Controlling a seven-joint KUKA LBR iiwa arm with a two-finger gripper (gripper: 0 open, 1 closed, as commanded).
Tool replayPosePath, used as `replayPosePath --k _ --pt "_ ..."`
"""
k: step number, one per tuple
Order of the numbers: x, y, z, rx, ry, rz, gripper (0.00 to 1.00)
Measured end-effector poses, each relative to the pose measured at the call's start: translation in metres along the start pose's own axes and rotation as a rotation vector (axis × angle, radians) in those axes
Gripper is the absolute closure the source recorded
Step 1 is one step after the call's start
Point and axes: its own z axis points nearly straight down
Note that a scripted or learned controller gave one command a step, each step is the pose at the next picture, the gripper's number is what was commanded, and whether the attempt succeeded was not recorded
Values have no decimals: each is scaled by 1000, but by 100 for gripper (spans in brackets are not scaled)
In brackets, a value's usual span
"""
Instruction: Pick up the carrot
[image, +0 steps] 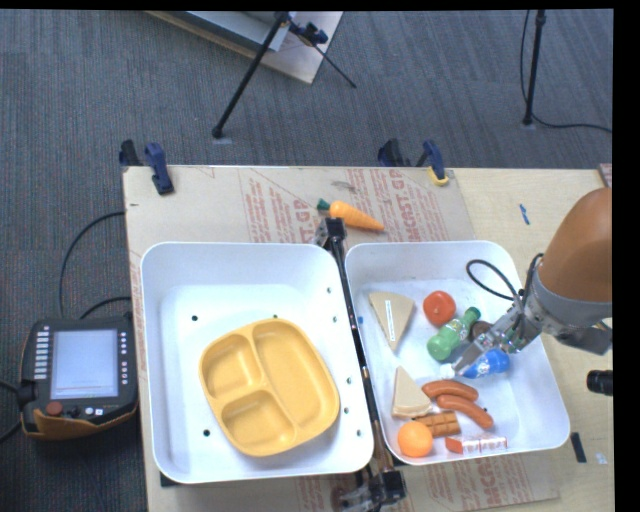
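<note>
Looking down from the overhead camera, you see the carrot (354, 214) lying on the bench (240, 205) outside both bins, just beyond the far rim where the two bins meet, its green top pointing left. The gripper (480, 352) is well apart from it, down inside the right bin (545, 300), reaching in from the right among the toy food. You cannot tell how its tips are set; they are lost against a blue object (489, 364) and a green bottle (448, 340) right beside them. Near them lie a red tomato (438, 307), two cheese wedges (392, 316), two sausages (458, 397) and an orange (415, 439). The left bin (180, 290) holds a yellow divided tray (268, 386).
</note>
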Motion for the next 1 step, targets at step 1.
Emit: replayPosePath --k 1 --pt "-2 0 -10 -4 0 12 100"
